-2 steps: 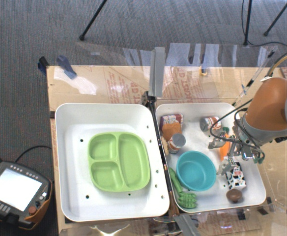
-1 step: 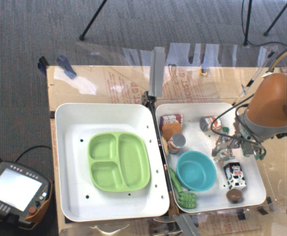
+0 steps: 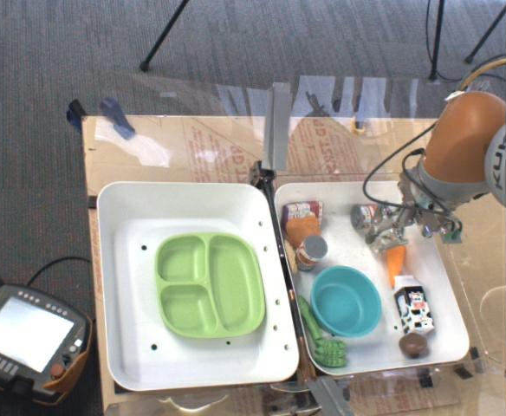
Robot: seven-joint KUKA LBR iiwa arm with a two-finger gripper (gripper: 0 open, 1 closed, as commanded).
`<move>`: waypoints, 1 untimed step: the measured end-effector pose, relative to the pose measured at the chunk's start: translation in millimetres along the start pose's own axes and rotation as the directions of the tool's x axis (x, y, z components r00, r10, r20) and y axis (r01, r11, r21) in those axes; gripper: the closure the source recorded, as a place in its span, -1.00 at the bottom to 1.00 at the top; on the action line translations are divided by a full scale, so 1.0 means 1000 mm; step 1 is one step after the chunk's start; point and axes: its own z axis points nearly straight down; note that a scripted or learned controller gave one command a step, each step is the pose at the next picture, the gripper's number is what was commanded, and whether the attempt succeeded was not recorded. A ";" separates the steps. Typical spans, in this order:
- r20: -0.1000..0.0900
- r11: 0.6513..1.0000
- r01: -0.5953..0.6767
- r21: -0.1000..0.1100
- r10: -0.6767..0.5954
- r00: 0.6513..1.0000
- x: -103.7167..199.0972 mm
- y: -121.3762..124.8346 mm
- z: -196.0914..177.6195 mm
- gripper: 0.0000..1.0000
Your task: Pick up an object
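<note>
My gripper (image 3: 385, 230) hangs low over the back of the right bin (image 3: 457, 319), under the arm's orange band (image 3: 463, 146). Just below it lies an orange carrot-like piece (image 3: 396, 259). A shiny metal object (image 3: 365, 216) sits right at the gripper's left side; whether it touches is unclear. Further down the bin are a blue bowl (image 3: 347, 300), a small black-and-white carton (image 3: 414, 308) and a brown ball (image 3: 414, 344).
A small can (image 3: 311, 251), an orange item (image 3: 301, 229) and a red-and-white packet (image 3: 301, 210) crowd the right bin's left side. A green utensil (image 3: 323, 342) lies by the divider. The left bin (image 3: 123, 319) holds a green divided plate (image 3: 210, 283).
</note>
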 end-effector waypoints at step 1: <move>0.000 0.976 -0.216 0.000 0.216 0.976 0.000 0.001 0.000 1.00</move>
